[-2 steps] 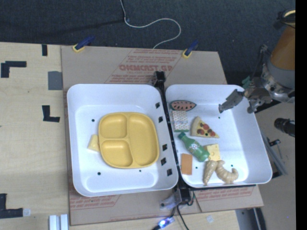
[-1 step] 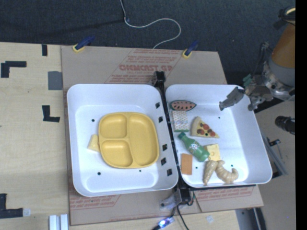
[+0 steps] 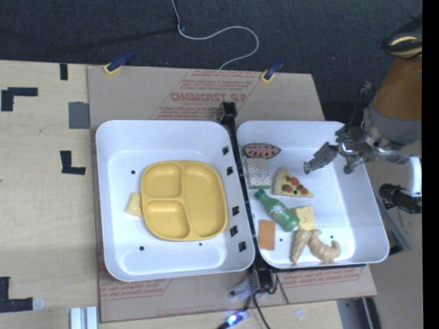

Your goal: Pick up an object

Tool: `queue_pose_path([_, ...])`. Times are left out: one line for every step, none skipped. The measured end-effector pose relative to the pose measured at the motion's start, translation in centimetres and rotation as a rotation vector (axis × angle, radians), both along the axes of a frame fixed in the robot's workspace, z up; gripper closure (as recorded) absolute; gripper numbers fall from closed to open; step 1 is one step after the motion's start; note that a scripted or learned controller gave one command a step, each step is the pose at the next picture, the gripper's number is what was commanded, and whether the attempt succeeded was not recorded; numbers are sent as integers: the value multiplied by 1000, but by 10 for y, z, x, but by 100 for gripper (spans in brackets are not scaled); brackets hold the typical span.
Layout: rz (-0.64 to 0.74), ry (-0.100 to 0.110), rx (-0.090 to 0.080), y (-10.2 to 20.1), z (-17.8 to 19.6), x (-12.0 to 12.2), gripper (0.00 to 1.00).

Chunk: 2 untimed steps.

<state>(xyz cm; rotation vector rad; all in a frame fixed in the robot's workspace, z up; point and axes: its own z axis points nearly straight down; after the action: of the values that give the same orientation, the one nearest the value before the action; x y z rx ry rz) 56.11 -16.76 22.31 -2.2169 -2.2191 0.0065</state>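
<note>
The claw (image 3: 335, 157) hangs over the far right part of the right bin (image 3: 363, 211), its two fingers spread apart with nothing between them, one finger (image 3: 317, 162) reaching left toward the toys. Just left and nearer lies a pizza slice (image 3: 292, 185), flat on the bin floor. Nearer still are a green bottle (image 3: 277, 210), a small yellow cheese block (image 3: 305, 217) touching it, an orange slab (image 3: 266, 235), and a croissant (image 3: 325, 249) beside a pale bread-like piece (image 3: 300, 245). A watermelon slice (image 3: 261, 151) sits at the far left of that bin.

These look like light, stiff plastic play food, smooth and likely slippery. The pizza slice is closest but thin; it would need pinching across its edges. The bottle seems the easier hold, taken across its rounded body. The left bin (image 3: 113, 184) carries a yellow divided plate (image 3: 184, 199), too broad to pinch.
</note>
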Motion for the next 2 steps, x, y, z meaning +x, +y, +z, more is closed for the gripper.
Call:
queue_pose_path([0,0,-1,-3,-45,3,0])
queue_pose_path([0,0,0,-3,-89,2,0])
